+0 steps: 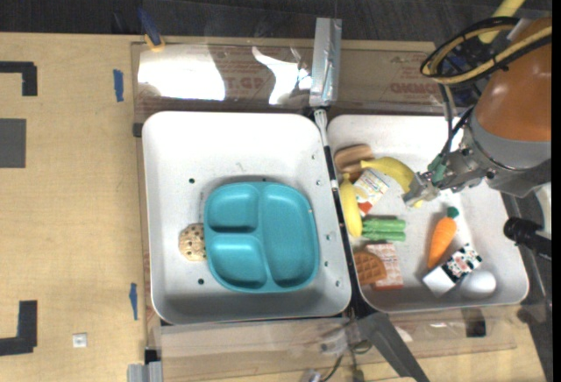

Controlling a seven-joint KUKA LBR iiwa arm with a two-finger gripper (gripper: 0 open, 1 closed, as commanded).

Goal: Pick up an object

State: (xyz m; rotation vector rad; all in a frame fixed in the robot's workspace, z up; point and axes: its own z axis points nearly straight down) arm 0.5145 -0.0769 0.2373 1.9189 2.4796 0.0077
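Observation:
My gripper hangs low over the right bin, just right of a yellow banana that carries a white label. A second yellow banana lies along the bin's left wall. Below the gripper lie green bean pods and an orange carrot with a green top. A brown bun sits at the bin's back left, and a waffle with a pink-and-white packet at the front left. A white and black toy lies at the front right. Nothing shows held in the gripper.
The left bin holds a teal divided plate and a cookie by its left edge. A clear plastic sheet and a grey bar lie behind the bins. Yellow cables loop above the orange wrist band.

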